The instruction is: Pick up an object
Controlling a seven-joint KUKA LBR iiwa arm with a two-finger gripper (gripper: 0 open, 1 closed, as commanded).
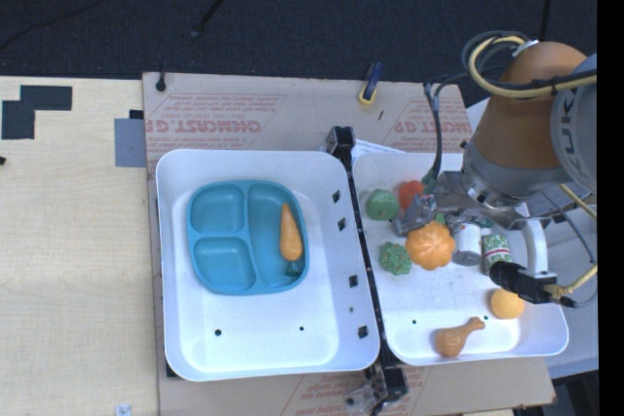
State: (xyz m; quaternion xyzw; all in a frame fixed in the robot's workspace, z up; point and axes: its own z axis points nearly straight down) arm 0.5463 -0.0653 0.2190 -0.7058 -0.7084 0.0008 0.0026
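My pincer (429, 214) hovers low in the right bin (546, 336), just above the orange pumpkin (430, 246); finger spread I cannot tell. Nothing lifted yet.

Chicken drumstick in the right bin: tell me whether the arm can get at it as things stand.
Probably yes. The drumstick lies alone near the right bin's front edge, nothing on top, and the end effector is nearby.

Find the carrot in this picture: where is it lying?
The carrot lies in the blue tray's right-hand compartment, inside the left white bin, far from the other toy food.
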